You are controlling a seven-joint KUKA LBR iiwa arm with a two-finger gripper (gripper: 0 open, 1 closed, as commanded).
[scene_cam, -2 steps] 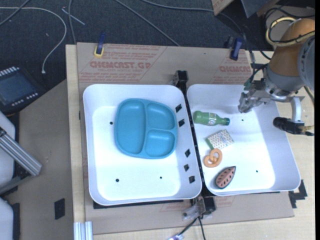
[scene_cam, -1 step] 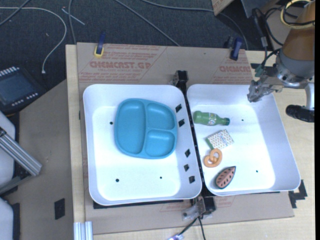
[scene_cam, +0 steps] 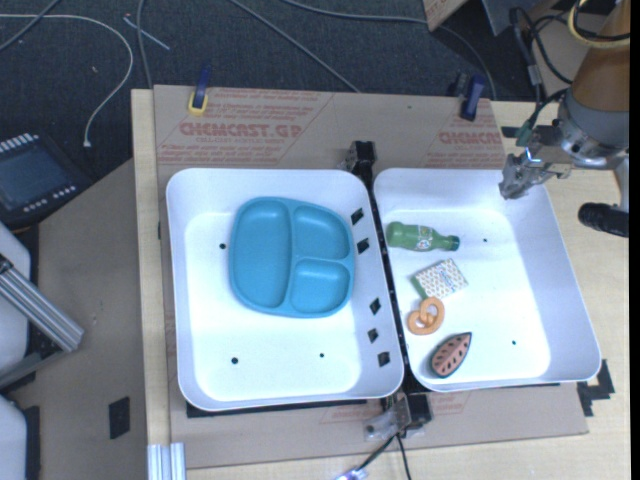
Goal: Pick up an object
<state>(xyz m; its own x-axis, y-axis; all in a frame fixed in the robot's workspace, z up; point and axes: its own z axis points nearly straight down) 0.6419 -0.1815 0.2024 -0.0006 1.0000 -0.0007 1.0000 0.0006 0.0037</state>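
The right bin [scene_cam: 540,268] holds a green bottle [scene_cam: 421,236] lying on its side, a small checkered packet [scene_cam: 441,278], an orange pretzel-shaped ring [scene_cam: 426,317] and a brown oval piece [scene_cam: 451,354]. My gripper [scene_cam: 518,177] hangs over the far right corner of that bin, well away from all of them, with nothing seen between its fingers. The arm's orange band [scene_cam: 606,78] rises above it at the right edge.
The left bin [scene_cam: 200,298] holds a blue divided plate [scene_cam: 292,256]. A black clip strip runs along the seam between the bins [scene_cam: 372,268]. Blue clamps [scene_cam: 200,96] hold the cardboard base at the back. Cables lie on the dark floor beyond.
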